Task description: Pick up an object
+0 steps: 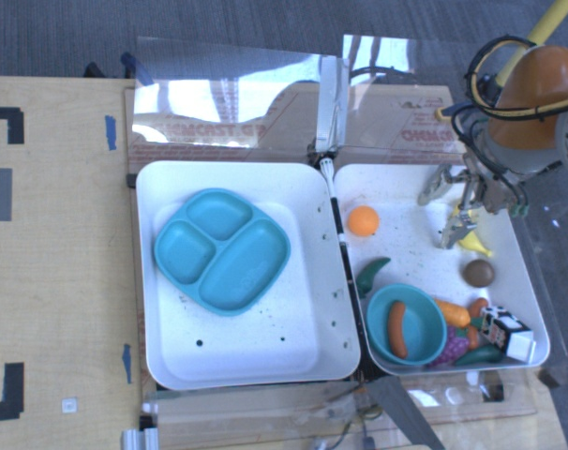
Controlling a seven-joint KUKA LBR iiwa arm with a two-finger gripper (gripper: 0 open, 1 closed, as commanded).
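My gripper [440,217] hangs over the upper right part of the right bin [411,190], below the orange band of the arm [532,87]. Its two metal fingers [432,188] are spread apart, open, with bare bin floor between them. A small yellow piece [474,244] lies right beside the lower fingertip, not between the fingers. An orange ball [363,221] rests to the gripper's left. A brown round piece [478,273] sits just below the yellow one.
A blue bowl [413,319] holding a sausage [397,329] stands at the right bin's front, with a green piece [371,272] above it. An orange carrot [453,312], purple grapes [455,346] and a white-black box [507,333] crowd the front right corner. A blue divided plate [222,249] lies in the left bin [171,345].
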